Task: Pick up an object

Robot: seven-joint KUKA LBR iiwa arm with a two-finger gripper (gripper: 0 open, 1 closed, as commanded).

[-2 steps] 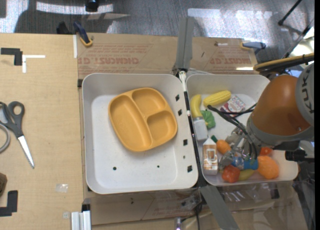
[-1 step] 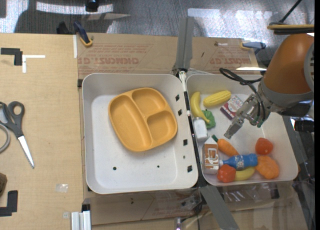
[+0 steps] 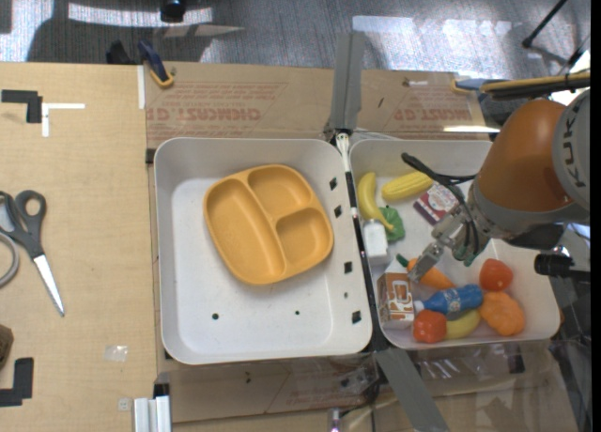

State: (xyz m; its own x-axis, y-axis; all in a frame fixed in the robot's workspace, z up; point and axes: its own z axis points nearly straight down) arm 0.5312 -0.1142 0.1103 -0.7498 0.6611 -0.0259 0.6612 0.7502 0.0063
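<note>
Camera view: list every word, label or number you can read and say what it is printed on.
"KU", cut off at the frame edge: on the grey arm.
Red print on the cardboard under the bins: upside down, too blurred to read.
Print on the small carton and the packet: too small to read.

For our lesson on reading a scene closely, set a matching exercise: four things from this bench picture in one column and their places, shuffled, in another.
Things:
1. orange divided plate
2. scissors
3. banana
4. blue bottle

Places:
A. wooden bench, left of the bins
B. left bin
C. right bin, near front
D. right bin, by the divider

Pairs: 1-B, 2-A, 3-D, 4-C
</note>
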